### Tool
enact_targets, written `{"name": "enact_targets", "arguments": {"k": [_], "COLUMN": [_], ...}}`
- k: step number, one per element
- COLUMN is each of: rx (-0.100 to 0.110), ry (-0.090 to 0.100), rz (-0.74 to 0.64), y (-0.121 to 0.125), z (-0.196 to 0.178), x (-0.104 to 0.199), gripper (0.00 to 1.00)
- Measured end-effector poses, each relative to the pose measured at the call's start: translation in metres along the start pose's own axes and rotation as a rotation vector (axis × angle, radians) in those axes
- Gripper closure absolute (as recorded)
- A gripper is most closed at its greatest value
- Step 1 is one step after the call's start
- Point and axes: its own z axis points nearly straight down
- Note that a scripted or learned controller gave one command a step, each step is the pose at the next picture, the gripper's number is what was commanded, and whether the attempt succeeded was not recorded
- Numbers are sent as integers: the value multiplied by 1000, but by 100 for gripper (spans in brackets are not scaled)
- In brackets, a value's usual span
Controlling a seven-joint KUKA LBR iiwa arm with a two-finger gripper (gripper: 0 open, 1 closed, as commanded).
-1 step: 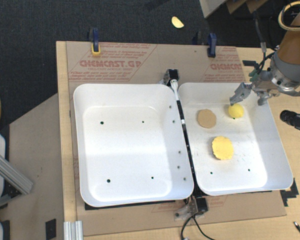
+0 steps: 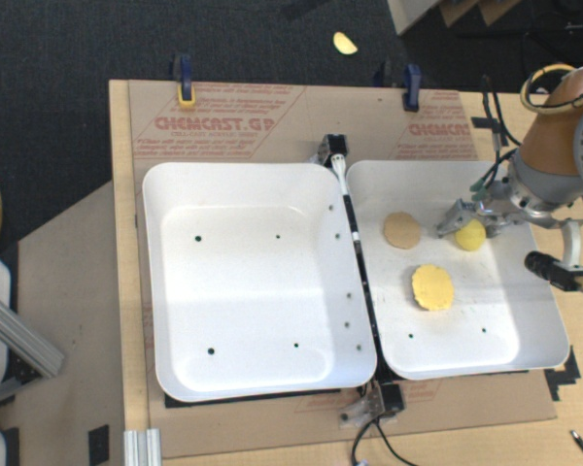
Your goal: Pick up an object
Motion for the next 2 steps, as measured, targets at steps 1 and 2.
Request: {"name": "enact_targets", "arguments": {"k": [1, 2], "rx": [-4, -15], "ry": [-10, -12], "rz": [-2, -7], "y": [1, 50], "z": [-15, -92], "x": [-2, 42], "gripper": [100, 100]}}
